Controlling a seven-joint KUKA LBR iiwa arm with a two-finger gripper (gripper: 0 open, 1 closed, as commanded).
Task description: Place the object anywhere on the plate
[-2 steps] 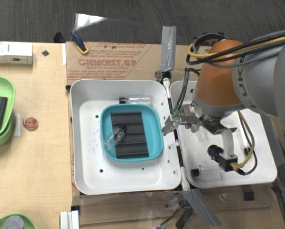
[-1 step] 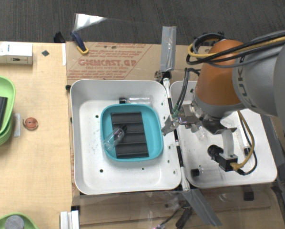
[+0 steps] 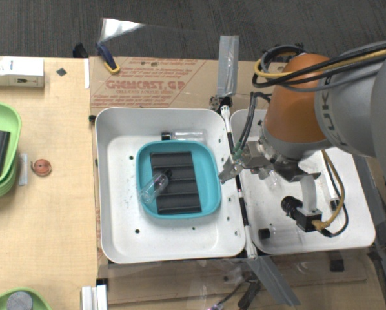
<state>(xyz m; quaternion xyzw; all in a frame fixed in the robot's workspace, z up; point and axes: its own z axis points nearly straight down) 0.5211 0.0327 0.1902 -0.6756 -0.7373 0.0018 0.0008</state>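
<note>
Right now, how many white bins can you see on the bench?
2. The left white bin holds the teal plate with a clear object on it. The right white bin sits beside it, partly hidden under the arm.

Teal plate (image 3: 209, 173) with a dark ribbed centre; a clear object (image 3: 152, 187) on it. White bins (image 3: 109, 192). Pale wood table (image 3: 44, 237). Grey arm (image 3: 357, 108), orange band (image 3: 296, 99).

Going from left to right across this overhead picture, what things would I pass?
Green tray → small orange disc → clear tube lying on the teal plate in the left white bin → orange-banded robot arm above the right white bin.
</note>
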